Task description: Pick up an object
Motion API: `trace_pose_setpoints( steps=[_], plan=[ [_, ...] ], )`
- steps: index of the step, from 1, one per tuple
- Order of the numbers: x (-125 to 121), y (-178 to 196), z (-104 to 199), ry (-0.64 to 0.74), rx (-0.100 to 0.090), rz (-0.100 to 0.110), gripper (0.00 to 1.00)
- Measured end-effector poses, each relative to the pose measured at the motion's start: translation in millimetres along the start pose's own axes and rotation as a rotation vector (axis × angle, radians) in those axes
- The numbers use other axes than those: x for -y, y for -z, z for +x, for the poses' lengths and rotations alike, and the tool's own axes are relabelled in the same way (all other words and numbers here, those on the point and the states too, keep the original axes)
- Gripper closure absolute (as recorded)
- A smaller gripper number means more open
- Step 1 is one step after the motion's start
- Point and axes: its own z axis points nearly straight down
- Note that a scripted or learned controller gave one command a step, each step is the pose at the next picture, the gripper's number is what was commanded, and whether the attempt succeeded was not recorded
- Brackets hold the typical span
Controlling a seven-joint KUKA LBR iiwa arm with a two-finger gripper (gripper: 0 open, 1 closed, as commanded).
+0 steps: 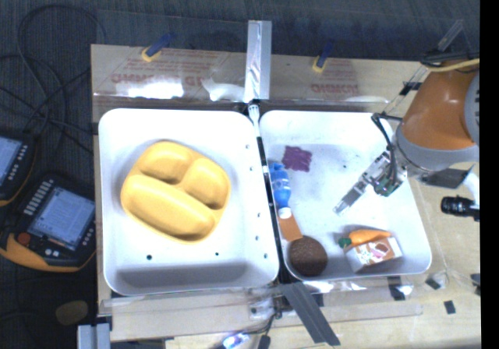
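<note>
Reaching in from the right, the gripper (348, 201) hangs over the floor of the right bin (343, 154), its slim fingers slanting down and to the left toward the middle of that bin; they look drawn close together with nothing between them, though at this size the gap is hard to judge, so whether they are parted or closed cannot be told. Behind it the arm (437, 118) shows its orange band above the grey wrist, over the bin's right rim. Largest of all on the bench (187, 67) is the left bin (117, 262), and most of its floor is taken by a big yellow lumpy object (175, 188), soft-looking and made of three rounded lobes. In the right bin the next biggest thing is a small carton (373, 250) printed in orange and white, lying near the lower right corner, just below and right of the fingertips but apart from them. Left of it, near the lower left corner, sits a dark brown ball (308, 255), with a small orange-and-white piece (289, 225) just above it against the left wall. Above that piece, also along the left wall, lies a blue bottle (280, 184), lengthways. A small purple scrap (297, 158) rests flat on the floor near the upper left of this bin, just right of the bottle's upper end. Two handheld control pendants (54, 219) lie on the dark floor well left of the bench.
</note>
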Motion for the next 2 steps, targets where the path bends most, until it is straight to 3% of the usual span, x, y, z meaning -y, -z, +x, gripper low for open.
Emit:
trace_pose_setpoints(
  steps=[1, 2],
  plan=[
    [-30, -61, 43, 0.038, 0.009, -0.005, 0.00],
    [-32, -51, 43, 0.038, 0.011, -0.011, 1.00]
  ],
)
